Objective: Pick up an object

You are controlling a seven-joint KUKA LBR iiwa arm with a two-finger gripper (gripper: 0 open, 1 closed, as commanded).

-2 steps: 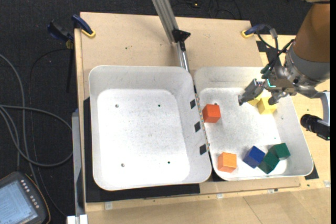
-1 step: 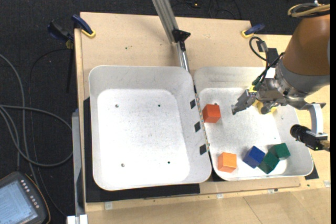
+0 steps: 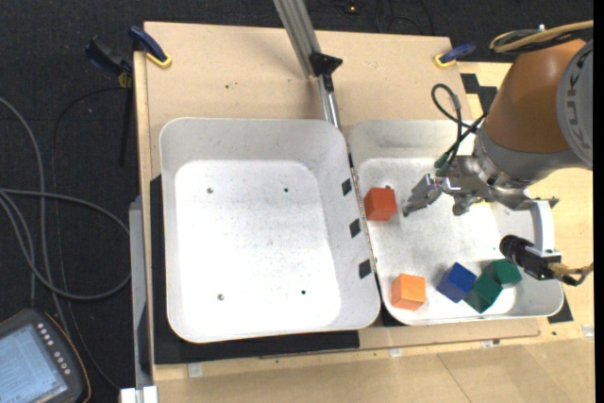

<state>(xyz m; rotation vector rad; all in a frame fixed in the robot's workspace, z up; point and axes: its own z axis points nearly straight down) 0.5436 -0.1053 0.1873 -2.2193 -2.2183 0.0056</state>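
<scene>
Arm's orange band (image 3: 533, 99) uppermost, gripper (image 3: 420, 198) beside red-orange block (image 3: 379, 203), its opening impossible to tell

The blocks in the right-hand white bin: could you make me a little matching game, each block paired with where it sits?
Things:
1. red-orange cube
2. lighter orange cube
3. blue cube
4. dark green block

Places:
A. near the bin's front edge, just left of the blue one
B. farthest right of the four, touching the blue one
C. by the bin's left wall, just left of the jaws
D. between the lighter orange cube and the green block

Pairs: 1-C, 2-A, 3-D, 4-B
</scene>
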